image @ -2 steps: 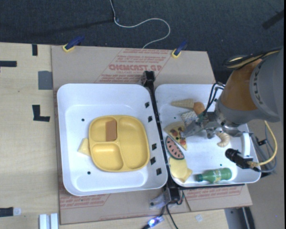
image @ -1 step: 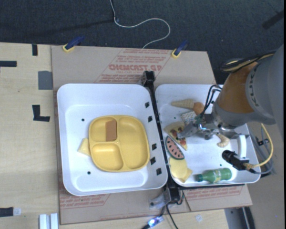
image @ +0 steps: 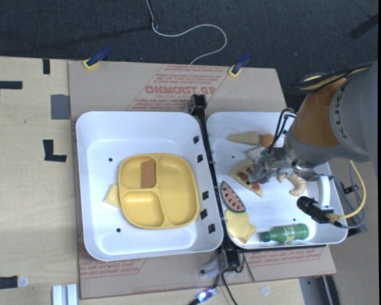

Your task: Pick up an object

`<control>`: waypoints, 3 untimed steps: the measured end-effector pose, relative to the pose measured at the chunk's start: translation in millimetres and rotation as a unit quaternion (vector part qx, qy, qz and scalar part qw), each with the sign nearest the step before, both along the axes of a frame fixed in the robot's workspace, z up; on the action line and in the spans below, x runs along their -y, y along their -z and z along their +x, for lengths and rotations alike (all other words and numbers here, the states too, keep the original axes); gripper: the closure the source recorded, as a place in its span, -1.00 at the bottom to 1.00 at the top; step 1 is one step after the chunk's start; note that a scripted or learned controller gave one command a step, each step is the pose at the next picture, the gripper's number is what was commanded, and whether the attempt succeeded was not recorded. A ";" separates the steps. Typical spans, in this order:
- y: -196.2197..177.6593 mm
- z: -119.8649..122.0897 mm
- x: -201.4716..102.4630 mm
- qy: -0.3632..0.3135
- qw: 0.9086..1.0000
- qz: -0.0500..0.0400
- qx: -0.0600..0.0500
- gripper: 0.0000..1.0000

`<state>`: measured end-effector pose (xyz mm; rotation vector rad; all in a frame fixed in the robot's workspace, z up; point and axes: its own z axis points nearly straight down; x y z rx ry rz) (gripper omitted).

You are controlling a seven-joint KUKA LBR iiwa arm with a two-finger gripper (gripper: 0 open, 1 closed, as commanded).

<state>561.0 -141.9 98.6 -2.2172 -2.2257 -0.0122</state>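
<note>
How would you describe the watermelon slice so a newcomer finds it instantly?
Look in the right bin, along its left wall beside the divider. The watermelon slice lies there, just above a yellow piece and left of the gripper. It alone is a red wedge with dark seeds and a green rind.

We have one camera, fixed above the bench (image: 25, 170) and looking down at a slant. It stands far enough off to take in both white bins whole, the left bin (image: 92, 129) and the right bin (image: 273, 237), side by side across the middle. Dark floor (image: 63, 11) lies along the top of our view. The arm (image: 343, 116) enters from our right.
</note>
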 end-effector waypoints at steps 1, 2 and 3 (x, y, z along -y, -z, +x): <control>-46.4 8.0 4.0 0.001 1.000 -0.003 -0.002 1.00; -90.5 4.0 9.5 0.002 1.000 -0.003 -0.003 1.00; -126.5 4.3 8.8 0.001 1.000 -0.003 -0.003 1.00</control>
